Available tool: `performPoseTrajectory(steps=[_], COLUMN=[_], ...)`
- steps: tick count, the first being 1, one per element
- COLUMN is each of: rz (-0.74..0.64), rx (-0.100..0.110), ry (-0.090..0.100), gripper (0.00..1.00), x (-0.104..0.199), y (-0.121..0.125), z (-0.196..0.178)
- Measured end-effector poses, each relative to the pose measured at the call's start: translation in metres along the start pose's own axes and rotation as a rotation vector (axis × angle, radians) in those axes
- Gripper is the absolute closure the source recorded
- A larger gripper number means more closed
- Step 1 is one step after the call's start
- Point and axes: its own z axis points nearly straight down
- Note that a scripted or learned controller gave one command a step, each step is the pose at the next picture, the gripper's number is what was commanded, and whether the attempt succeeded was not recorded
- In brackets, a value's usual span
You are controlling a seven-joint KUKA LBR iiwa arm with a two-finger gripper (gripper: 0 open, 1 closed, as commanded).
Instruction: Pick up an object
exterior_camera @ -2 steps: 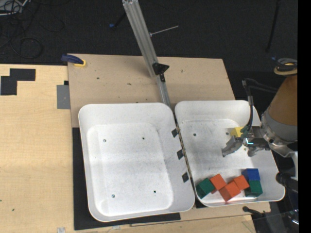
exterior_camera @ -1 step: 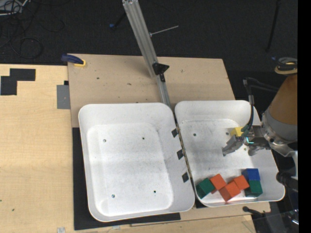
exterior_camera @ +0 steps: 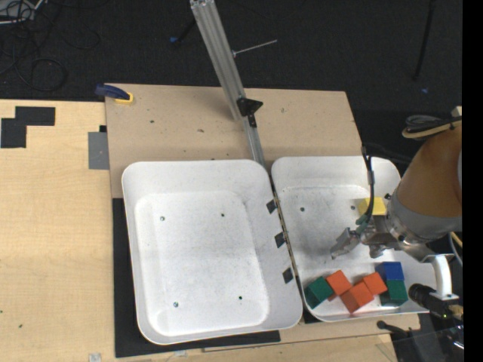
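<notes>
In the lower right of the frame, inside the right-hand shallow white plastic bin (exterior_camera: 324, 179), the grey two-finger gripper (exterior_camera: 346, 246) hangs low over the bin floor, its fingers spread apart with nothing between them. The cluster of small blocks lies below and to the right of the fingertips, along the bin's bottom edge: a green cube (exterior_camera: 318, 290), an orange cube (exterior_camera: 339, 281), a larger orange-red block (exterior_camera: 361, 292) and a blue cube (exterior_camera: 392, 271). A yellow block (exterior_camera: 375, 206) sits just above the wrist. The nearest candidate is probably the orange cube, just below the fingertips. The left white bin (exterior_camera: 143, 183) lies well apart.
</notes>
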Motion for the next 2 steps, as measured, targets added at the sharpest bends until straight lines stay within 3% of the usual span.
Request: performPoseTrajectory(steps=[1,2], rz=[0.001,0.002], rx=[0.0,-0.006], ry=[0.0,-0.001], gripper=[0.0,0.0], x=[-0.001,-0.001], y=[0.008,0.008], z=[0.059,0.072])
